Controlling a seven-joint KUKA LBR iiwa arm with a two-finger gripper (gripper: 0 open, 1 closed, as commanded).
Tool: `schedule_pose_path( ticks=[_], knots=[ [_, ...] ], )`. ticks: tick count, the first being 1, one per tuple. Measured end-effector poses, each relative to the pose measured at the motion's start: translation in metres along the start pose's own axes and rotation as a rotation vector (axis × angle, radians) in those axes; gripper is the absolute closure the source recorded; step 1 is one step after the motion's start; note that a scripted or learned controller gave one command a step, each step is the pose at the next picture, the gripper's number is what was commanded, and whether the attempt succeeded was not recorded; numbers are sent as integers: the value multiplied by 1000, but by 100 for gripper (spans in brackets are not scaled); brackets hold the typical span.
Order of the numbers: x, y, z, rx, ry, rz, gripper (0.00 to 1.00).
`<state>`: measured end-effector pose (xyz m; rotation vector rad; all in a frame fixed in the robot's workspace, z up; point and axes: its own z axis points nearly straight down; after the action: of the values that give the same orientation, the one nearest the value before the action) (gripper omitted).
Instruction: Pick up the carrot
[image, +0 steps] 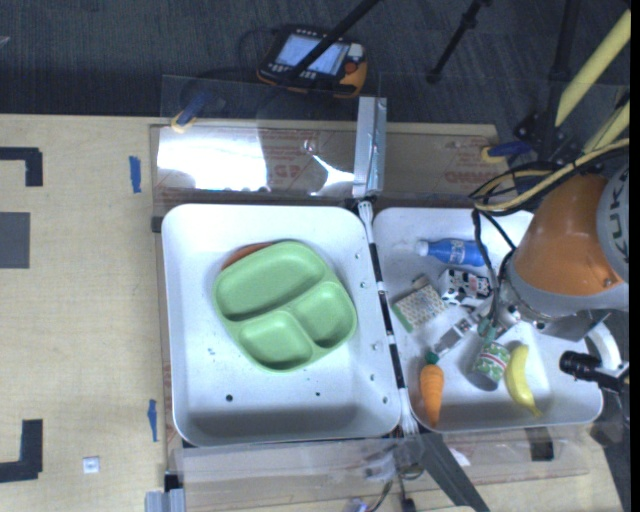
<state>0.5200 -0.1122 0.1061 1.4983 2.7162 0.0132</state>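
Carrot (430, 391) lies in right bin (570, 408) beside banana (519, 375).

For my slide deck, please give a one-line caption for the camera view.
Grey-and-orange arm over the right bin, where a carrot lies beside a banana; a green divided plate fills the left bin.

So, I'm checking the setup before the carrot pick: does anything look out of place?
Mostly no. The green plate sits askew in the left bin, with something orange-red peeking from under its upper edge. The carrot lies by the right bin's near-left corner.
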Motion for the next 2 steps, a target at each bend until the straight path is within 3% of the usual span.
schedule_pose_path(
  ticks=[1,2],
  knots=[
    [74,3,-78,26,34,-97,0],
    [25,-27,19,20,29,-137,0]
  ],
)
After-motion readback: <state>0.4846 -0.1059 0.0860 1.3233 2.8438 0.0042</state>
